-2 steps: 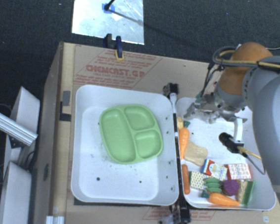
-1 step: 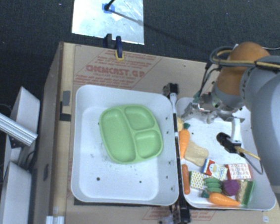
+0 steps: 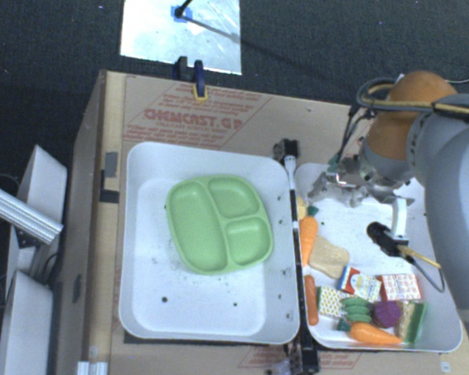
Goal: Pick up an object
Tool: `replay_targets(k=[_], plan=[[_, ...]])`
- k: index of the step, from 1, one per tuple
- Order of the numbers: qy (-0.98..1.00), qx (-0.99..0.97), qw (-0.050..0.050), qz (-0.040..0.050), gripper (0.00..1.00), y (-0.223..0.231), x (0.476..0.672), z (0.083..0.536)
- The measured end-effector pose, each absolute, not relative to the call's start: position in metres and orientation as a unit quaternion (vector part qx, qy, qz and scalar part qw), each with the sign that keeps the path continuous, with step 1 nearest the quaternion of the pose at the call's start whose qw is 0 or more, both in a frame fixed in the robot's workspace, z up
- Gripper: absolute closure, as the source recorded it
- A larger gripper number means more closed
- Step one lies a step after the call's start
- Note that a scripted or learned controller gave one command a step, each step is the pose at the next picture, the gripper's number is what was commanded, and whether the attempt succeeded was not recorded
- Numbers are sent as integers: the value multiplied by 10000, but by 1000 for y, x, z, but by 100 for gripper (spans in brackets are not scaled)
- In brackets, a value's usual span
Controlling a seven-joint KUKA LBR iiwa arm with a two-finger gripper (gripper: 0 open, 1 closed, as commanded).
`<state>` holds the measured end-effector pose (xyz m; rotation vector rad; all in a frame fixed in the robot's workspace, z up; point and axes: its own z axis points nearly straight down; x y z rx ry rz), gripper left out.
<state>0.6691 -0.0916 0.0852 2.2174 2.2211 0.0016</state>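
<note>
My gripper (image 3: 335,193) hangs over the far left part of the right bin (image 3: 444,329), with its fingers spread and nothing between them. Just below it lie a small teal piece (image 3: 312,209) and an orange carrot (image 3: 307,235) along the bin's left wall. Nearer the front are a tan bread slice (image 3: 329,257), a red sausage (image 3: 312,299), small colourful boxes (image 3: 399,285), green beans (image 3: 355,308), a purple piece (image 3: 386,312) and a second carrot (image 3: 373,334).
The left bin (image 3: 135,297) holds a green divided plate (image 3: 218,222). The grey arm (image 3: 462,165) with its orange band (image 3: 411,93) covers the right bin's far right corner. A divider (image 3: 294,239) separates the bins.
</note>
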Motion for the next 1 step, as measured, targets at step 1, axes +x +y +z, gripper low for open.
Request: replay_targets(k=[1], plan=[[7087,7055,11,3,0,-83,668,85]])
